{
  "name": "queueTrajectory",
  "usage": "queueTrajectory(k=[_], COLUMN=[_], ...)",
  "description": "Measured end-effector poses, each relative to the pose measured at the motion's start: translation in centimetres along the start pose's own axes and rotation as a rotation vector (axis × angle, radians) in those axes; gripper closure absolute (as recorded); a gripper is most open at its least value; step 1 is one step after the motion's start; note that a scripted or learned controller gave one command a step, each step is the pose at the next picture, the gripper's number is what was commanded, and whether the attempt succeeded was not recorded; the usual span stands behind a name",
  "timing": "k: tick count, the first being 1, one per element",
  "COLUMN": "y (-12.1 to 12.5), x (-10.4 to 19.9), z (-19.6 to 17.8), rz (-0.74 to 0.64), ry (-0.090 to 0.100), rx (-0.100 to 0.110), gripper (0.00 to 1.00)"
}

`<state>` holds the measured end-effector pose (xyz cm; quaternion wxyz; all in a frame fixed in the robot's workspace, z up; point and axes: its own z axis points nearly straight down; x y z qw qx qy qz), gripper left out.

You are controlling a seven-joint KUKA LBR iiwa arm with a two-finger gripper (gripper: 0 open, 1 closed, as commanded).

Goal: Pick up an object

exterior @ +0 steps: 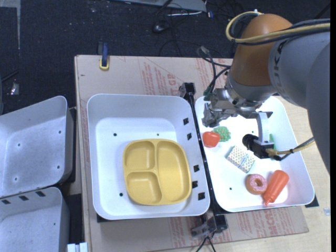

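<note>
Near right corner of right-hand shallow white bin (233, 190): orange plastic carrot (275, 187), lying slantwise, thin tip toward the near rim, thick end pointing away. Just beside it on the view's left, apparently touching: pink-frosted toy doughnut (256, 184), flat on the bin floor.

A little farther in, same bin: small white box with a dotted pattern (240, 158), turned cornerwise, apart from the doughnut.

Left-hand shallow white bin (94, 140): yellow three-compartment plastic plate (157, 171), flat, sitting toward the near half, nothing in its compartments. Black tabs along the strip between the two bins.

Farther back in right-hand bin, close to the dividing wall: red rounded toy tomato (211, 138), with green leafy toy vegetable (223, 134) touching its right side.

Directly above that pair: two-finger gripper (210, 121), hanging over the far edge of the tomato and the green piece. Nothing visibly held. Open or closed: cannot tell from this angle.

Behind and right: grey arm (304, 56) with orange band (262, 35), reaching in over the right-hand bin's far half.

Underneath all: brown board bench (136, 72), with red lettering. At its far left edge: blue clamp (104, 56), well apart from both bins.
</note>
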<state>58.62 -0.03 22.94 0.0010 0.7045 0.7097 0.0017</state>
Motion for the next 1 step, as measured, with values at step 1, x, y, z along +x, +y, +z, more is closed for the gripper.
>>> queueTrajectory(k=[1], y=[2.24], x=[4.94], z=[-1.09], rz=[-0.001], ry=[0.001], rx=[0.000], gripper=[1.00])
